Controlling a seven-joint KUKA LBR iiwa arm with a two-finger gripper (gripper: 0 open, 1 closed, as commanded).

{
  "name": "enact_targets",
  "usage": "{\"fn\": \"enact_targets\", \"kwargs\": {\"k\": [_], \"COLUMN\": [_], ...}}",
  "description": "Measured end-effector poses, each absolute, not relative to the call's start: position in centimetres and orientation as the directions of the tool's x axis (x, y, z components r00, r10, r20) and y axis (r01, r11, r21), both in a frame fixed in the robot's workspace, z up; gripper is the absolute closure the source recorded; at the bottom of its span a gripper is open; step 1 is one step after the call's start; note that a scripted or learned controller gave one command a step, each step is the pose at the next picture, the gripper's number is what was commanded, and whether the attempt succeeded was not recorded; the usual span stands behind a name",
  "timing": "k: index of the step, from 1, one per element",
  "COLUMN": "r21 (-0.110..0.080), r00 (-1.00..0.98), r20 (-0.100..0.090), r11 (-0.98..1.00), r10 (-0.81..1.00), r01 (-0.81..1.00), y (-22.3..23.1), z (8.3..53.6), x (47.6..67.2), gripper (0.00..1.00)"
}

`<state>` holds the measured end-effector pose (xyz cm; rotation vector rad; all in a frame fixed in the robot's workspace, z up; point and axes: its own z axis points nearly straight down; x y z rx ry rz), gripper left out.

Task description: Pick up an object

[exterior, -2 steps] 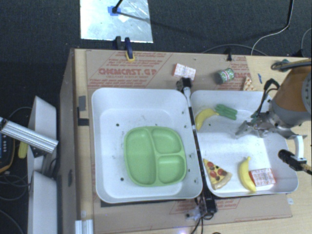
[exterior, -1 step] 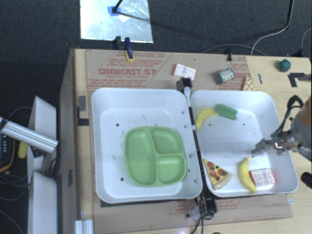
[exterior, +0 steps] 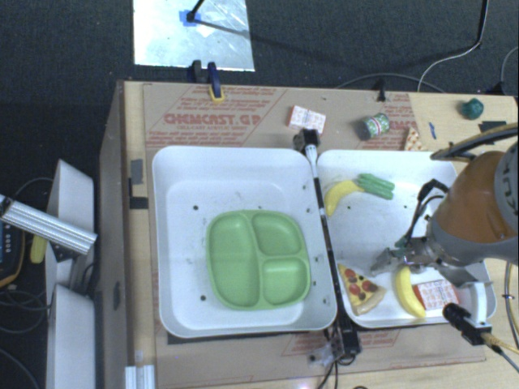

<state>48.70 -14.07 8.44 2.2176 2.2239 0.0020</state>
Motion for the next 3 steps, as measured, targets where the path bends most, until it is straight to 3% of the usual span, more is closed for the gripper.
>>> {"fn": "enact_targets", "kwargs": {"k": [1, 2, 3], "r21": [0.004, 0.001, 0.0], "r00": [-0.004, -0.002, -0.001], "r20": [-0.002, -0.001, 0.0], "r11": [0.004, 0.002, 0.001], "r10": [1.0, 1.0, 1.0], "r01": [1.0, 1.0, 1.0], "y": [-18.2, -18.0, -16.8], "z": [19.0, 17.0, 11.2], "x": [55.0, 49.4, 48.6], "gripper": [0.0, 0.0, 0.0]}}
